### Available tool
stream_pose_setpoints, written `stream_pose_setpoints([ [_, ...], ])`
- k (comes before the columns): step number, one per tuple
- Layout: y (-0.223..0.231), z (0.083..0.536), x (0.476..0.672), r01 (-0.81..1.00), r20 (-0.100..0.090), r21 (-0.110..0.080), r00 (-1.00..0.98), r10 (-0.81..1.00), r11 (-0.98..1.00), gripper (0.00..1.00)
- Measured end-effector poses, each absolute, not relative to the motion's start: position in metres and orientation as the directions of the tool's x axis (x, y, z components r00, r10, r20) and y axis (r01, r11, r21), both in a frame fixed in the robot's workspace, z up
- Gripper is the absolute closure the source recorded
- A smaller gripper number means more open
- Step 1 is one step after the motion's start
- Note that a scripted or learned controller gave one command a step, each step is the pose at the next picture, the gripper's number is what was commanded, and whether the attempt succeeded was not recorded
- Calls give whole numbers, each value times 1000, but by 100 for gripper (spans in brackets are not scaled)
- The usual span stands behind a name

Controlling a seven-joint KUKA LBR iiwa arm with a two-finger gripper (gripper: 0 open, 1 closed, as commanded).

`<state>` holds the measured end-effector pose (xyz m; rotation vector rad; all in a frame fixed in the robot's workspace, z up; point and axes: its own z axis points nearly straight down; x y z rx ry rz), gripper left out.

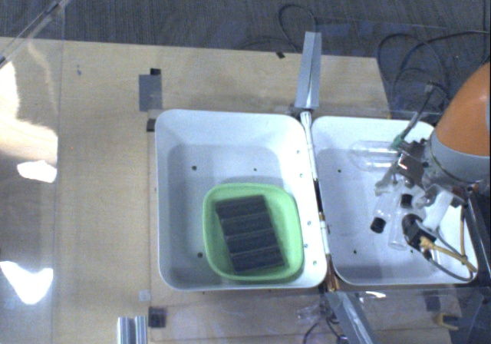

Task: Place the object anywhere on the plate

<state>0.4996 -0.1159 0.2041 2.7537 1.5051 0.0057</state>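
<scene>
A green square plate point(288, 216) lies in the left bin, toward its front right. A dark ribbed rectangular object point(247, 235) rests flat on the plate, covering most of its middle. My gripper point(395, 216) is over the right bin, well to the right of the plate and apart from the object. The arm's orange band point(468, 124) shows above the gripper at the right edge. Nothing can be seen in the gripper.
The left bin point(180, 181) and right bin point(345, 258) meet at a shared rim beside the plate. A clear plastic item point(370, 155) lies at the back of the right bin. Cables point(437, 246) hang from the wrist over the right bin's front.
</scene>
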Motion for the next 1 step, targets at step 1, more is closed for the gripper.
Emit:
stream_pose_setpoints([
  [1, -83, 149, 488, 875, 2, 3, 485, 875, -485, 100],
])
